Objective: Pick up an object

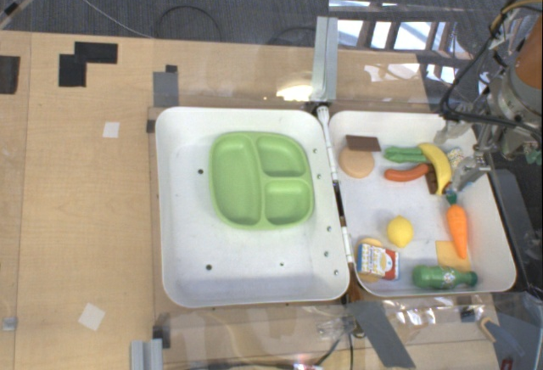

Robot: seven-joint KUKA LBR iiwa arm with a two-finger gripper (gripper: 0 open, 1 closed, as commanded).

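Camera view, right bin (501, 224). Item: toy banana (438, 165), likely light, stiff, slick plastic; lies against bin's far right wall, above carrot (457, 228). Suggested hold: across the curved middle. Gripper (467, 173) just beside banana; grip state cannot be told.

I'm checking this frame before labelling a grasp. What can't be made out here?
- Gripper: fingers small and dark beside the banana, so open or shut is unclear, as is any contact.
- Arm: cut off by the right edge.
- Carton: label too small to read.
- Yellow block: partly hidden under the carrot.
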